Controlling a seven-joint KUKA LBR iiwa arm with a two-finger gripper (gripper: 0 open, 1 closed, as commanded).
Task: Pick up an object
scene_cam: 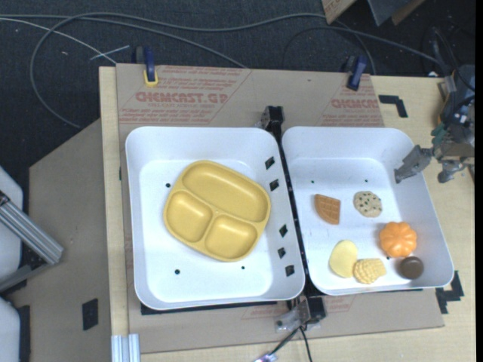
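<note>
My gripper [432, 166] hangs at the right rim of the right bin [355, 142], its fingers spread open with nothing between them. In that bin lie an orange wedge-shaped cracker [327, 208], a round chocolate-chip cookie [367, 204], a small orange pumpkin [398, 238], a dark brown round piece [410, 267], a pale yellow lump [343, 257] and a yellow corn-like piece [369, 270]. All of them sit below and to the left of the gripper, apart from it.
The left bin [151, 277] holds a yellow divided plate [216, 210]. Black clips [272, 118] join the bins along the middle seam. Blue clamps [149, 65] hold the cardboard bench cover at the back. Cables run across the dark floor behind.
</note>
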